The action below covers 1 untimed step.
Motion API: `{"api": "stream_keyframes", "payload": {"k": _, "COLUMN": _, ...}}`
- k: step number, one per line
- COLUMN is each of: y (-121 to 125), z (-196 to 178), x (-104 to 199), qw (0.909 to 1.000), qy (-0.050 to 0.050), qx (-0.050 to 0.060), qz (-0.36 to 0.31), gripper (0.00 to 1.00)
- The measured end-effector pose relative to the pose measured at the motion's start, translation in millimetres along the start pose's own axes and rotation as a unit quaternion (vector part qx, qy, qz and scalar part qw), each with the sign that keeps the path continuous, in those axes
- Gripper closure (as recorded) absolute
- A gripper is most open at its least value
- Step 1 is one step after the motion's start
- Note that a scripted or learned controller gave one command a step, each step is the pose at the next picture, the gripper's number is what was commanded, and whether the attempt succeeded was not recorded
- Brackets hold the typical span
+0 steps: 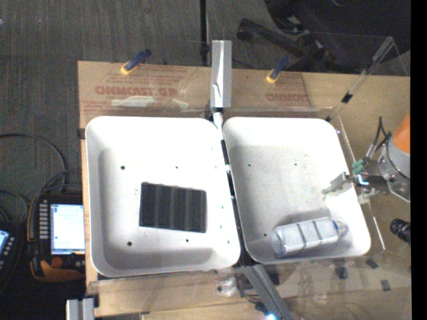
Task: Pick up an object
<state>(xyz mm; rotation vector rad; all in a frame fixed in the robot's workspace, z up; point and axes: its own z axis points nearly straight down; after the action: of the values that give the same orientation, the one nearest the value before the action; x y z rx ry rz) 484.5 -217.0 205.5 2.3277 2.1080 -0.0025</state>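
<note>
Scanning from the left: I see two candidates for a pick, one in each bin.
Left bin (100,179): it bears a flat dark ribbed pad (173,207), lying near the middle of the floor and a little toward the near side. It lies so low that I judge the claw would find little edge to bite on.
Divider: the two bins touch along their inner rims, so anything by that seam would be awkward to reach.
Right bin (293,132): a clear plastic bottle (309,237) lies on its side in the near right corner, close against the near wall. Being round, it has likely come to rest where the floor curves up.
Arm: it enters from the right, its orange band at the frame's edge.
Claw (337,185): it sits over the right rim of the right bin, just far of the bottle and apart from it. I see nothing between the fingers; how wide they stand I cannot tell.
Judgement: nothing is picked yet; the bottle is the nearer target.
</note>
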Motion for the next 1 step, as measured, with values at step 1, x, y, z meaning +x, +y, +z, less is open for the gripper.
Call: {"api": "stream_keyframes", "payload": {"k": 1, "y": 29.0, "z": -34.0, "x": 104.6, "qw": 0.9945, "qy": 0.001, "qx": 0.001, "qz": 0.105, "gripper": 0.0}}
